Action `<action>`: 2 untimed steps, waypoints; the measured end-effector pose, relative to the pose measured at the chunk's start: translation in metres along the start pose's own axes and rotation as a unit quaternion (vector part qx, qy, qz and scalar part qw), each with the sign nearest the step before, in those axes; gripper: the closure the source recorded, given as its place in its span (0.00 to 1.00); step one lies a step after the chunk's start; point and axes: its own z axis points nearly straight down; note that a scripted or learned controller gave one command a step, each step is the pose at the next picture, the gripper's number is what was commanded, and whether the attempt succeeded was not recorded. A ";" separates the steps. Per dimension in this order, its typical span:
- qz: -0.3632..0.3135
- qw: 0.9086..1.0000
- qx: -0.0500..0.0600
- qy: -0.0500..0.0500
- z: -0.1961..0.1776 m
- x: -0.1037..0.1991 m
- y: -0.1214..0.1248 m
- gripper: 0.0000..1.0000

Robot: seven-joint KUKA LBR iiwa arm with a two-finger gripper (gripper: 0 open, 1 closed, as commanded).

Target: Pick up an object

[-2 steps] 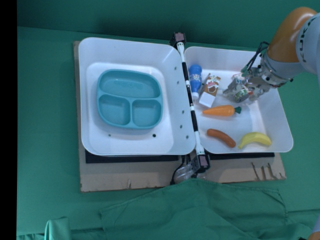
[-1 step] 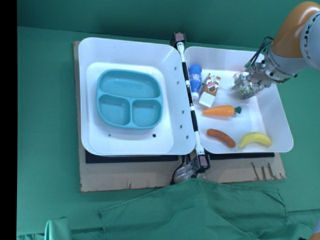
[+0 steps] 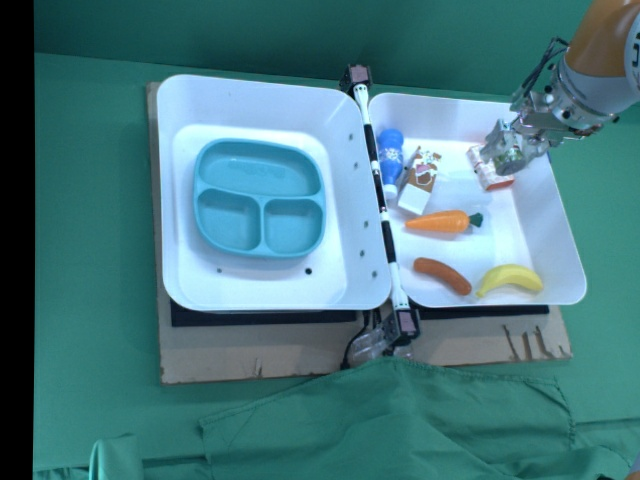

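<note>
The right bin holds several objects. A blue bottle lies by the divider, next to a small printed carton and a white block. A carrot lies in the middle, with a brown sausage and a banana near the front. My gripper is low over the bin's back right part, right above a small red and white object. Whether that object is held is unclear.
The left bin carries a teal divided plate on a white tray. A black and white divider rod runs between the bins. Green cloth lies in front of the bench.
</note>
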 end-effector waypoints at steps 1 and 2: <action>0.006 1.000 0.000 0.000 -0.058 0.009 0.005 1.00; 0.002 1.000 0.000 0.000 -0.117 0.001 -0.001 1.00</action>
